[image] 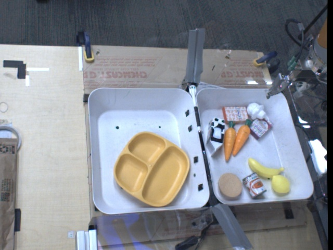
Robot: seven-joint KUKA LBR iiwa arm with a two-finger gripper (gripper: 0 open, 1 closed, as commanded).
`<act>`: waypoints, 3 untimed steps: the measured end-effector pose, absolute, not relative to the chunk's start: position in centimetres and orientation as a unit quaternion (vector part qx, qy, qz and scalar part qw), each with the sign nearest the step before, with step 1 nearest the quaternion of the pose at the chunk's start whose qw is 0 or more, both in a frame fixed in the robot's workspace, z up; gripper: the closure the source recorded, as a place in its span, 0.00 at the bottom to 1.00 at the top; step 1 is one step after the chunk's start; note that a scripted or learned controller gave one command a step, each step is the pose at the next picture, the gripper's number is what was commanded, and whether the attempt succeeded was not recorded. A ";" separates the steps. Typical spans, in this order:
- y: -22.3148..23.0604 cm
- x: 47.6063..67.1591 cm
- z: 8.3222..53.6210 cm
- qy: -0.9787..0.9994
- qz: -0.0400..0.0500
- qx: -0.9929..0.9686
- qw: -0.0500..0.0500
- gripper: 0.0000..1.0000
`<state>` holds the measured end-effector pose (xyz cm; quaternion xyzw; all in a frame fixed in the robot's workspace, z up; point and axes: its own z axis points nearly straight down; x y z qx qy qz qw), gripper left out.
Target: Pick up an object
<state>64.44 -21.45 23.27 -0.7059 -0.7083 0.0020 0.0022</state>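
Note:
The right bin [294,139] holds several small items. Two orange carrots [235,139] lie side by side near its middle, next to a black-and-white carton [216,130]. Behind them are a red-and-white box [234,113], a white garlic bulb [255,109] and a red packet [260,128]. Toward the front lie a banana [265,168], a yellow lemon [280,184], a small can [254,185] and a round brown biscuit [230,186]. My gripper [281,83] hangs over the bin's far right corner, above and apart from all the items, with cables around the wrist.
The left bin [99,139] holds a yellow divided plate [151,168]. A grey divider post [194,56] stands between the bins at the back. Cardboard [140,66] lies behind both bins, with a wooden benchtop [41,139] to the left.

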 end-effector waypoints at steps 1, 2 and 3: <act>-17.6 60.2 15.5 -0.743 0.002 -0.669 0.002 0.00; -17.7 60.2 16.1 -0.743 0.003 -0.669 0.004 1.00; -14.3 66.0 26.5 -0.762 0.001 -0.647 0.000 1.00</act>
